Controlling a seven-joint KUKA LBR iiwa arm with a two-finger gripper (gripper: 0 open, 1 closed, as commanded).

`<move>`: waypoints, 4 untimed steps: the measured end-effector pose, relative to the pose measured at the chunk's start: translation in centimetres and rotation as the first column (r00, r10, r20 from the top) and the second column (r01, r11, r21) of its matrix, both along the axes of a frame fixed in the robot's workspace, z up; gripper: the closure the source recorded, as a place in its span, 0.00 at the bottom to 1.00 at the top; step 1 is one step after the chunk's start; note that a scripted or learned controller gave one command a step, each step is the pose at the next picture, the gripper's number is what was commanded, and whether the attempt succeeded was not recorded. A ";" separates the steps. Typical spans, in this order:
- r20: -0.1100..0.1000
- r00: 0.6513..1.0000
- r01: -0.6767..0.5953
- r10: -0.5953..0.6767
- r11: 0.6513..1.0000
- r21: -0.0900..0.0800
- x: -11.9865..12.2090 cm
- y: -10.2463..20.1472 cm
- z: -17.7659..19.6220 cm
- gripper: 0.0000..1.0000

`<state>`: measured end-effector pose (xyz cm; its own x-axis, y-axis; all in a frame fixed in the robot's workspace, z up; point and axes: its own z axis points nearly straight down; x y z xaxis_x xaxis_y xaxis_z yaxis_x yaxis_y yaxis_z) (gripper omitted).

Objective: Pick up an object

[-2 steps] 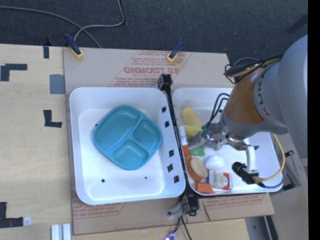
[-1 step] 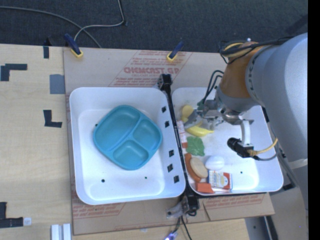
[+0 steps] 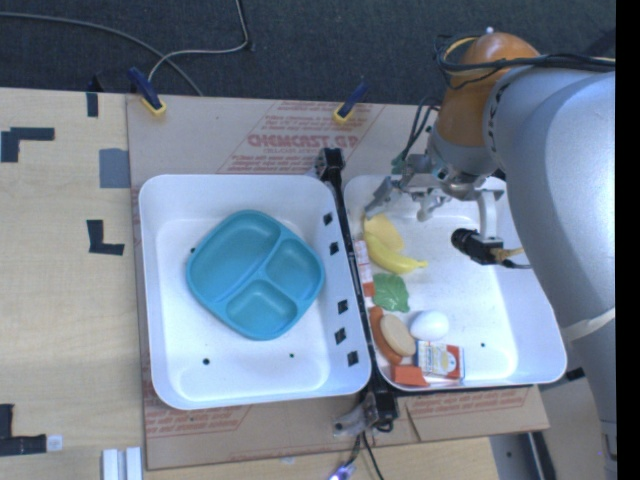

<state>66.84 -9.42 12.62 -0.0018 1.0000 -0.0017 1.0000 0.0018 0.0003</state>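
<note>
Light wood bench [image 3: 60,298]; cardboard sheet [image 3: 290,138] on top; dark carpet [image 3: 300,28] behind.

A bulky, smooth grey arm [image 3: 560,158] carries a rounded orange band [image 3: 480,88], thin black cables looping over it.

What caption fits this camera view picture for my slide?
Gripper hovers above a banana in the right bin; blue plate sits in the left bin.
</note>
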 end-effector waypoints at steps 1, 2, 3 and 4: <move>0.000 1.000 -0.001 0.001 1.000 -0.001 -0.2 0.1 -4.1 0.00; 0.002 1.000 0.001 -0.001 1.000 -0.001 -2.5 -0.8 -4.0 0.00; 0.003 1.000 0.001 -0.001 1.000 -0.001 -4.8 -0.3 -4.0 0.00; 0.001 1.000 0.000 0.000 1.000 0.000 0.0 -0.7 -0.8 0.00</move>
